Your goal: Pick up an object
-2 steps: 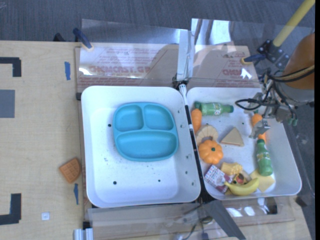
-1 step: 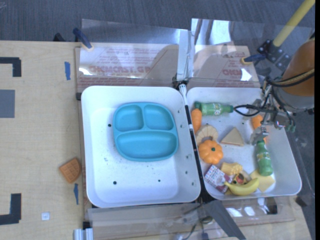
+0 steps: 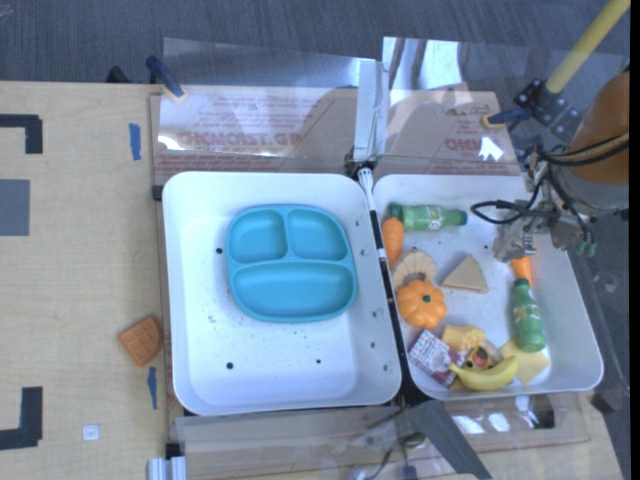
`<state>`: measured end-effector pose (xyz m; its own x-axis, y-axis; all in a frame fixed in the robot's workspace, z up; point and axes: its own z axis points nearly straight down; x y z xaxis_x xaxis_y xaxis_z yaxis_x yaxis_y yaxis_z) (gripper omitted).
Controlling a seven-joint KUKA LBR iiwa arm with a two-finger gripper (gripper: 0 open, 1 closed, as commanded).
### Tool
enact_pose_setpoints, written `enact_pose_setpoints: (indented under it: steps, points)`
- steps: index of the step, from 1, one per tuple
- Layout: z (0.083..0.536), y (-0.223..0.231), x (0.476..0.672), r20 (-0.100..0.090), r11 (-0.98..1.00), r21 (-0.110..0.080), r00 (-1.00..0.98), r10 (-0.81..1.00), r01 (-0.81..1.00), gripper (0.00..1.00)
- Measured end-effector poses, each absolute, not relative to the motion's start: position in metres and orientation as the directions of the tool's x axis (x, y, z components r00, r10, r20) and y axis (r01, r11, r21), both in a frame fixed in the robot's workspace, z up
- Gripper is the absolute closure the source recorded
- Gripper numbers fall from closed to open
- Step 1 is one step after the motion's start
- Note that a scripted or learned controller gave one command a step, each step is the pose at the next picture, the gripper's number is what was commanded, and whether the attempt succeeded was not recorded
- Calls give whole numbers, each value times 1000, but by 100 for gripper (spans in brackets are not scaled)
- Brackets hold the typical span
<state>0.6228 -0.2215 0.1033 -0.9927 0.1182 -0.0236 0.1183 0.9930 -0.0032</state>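
Arm reached in from the right over the right bin (image 3: 590, 368), gripper (image 3: 524, 244) pointed down at its right side, fingers pinching an orange carrot (image 3: 522, 266), which hung upright just above a green bottle (image 3: 527, 316)

I've got one fixed cam above the bench (image 3: 70, 218), angled down, medium range; left bin (image 3: 190, 268) and right bin (image 3: 575, 318) both in frame.

lab | robot bench (image 3: 70, 218); white bins (image 3: 190, 268); toy food (image 3: 421, 304)
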Motion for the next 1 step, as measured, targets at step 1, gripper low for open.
enact_pose_setpoints:
  steps: [1]
  points:
    - [102, -221, 622, -22, 993, -3, -993, 118, 118, 0]
